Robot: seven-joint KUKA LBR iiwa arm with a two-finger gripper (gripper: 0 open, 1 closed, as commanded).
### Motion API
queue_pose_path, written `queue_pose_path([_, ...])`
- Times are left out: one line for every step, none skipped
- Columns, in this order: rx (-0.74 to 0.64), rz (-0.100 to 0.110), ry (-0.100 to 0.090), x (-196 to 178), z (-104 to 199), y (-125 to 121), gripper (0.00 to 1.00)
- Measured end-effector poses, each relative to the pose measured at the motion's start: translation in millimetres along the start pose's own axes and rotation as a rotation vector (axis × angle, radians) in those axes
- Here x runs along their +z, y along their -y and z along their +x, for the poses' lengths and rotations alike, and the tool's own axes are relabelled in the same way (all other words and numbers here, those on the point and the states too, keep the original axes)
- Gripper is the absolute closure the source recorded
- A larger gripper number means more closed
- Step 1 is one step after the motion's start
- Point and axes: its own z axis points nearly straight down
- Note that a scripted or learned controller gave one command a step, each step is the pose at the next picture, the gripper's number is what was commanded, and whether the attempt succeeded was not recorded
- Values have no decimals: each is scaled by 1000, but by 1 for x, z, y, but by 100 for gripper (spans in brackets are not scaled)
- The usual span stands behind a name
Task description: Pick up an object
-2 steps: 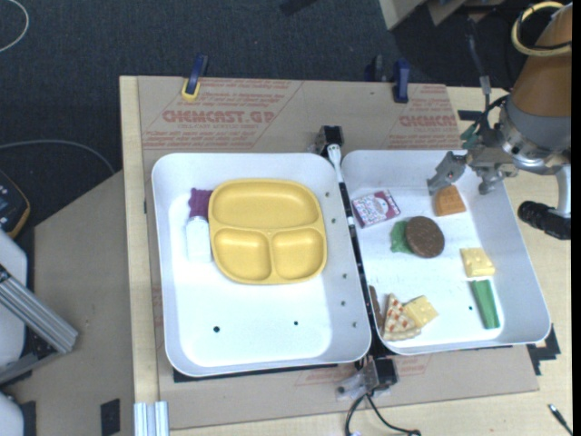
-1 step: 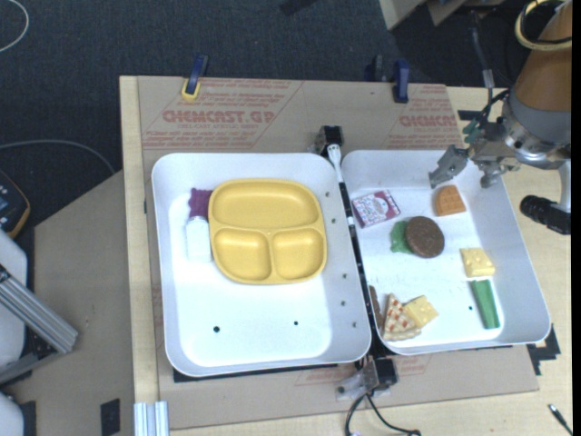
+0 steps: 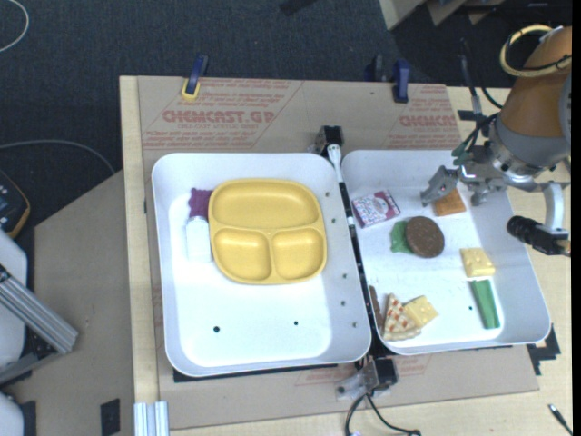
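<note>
While we read "CHEMCAST" on the bench board point(image 3: 218, 114), gripper point(image 3: 459, 187) sits w/ fingers apart astride an orange block point(image 3: 450, 205) near the right bin's point(image 3: 537, 291) back edge.

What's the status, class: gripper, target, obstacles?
Gripper low over orange block, right bin's far end. Grasp unconfirmed. Burger patty close beside.

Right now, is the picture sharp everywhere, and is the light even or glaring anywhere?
In the camera view the light is soft and even, with faint shadows beside the yellow tray; the white bins look bright but keep their detail; the gripper is slightly blurred; the small food pieces, like the pizza slice, are coarse rather than crisp.
</note>
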Motion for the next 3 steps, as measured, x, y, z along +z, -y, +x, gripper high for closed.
queue_pose_path([-3,-1,0,51,0,-10,0])
queue_pose_path([-3,-9,4,68,0,-12,0])
queue_pose_path([-2,-22,11,53,-2,-15,100])
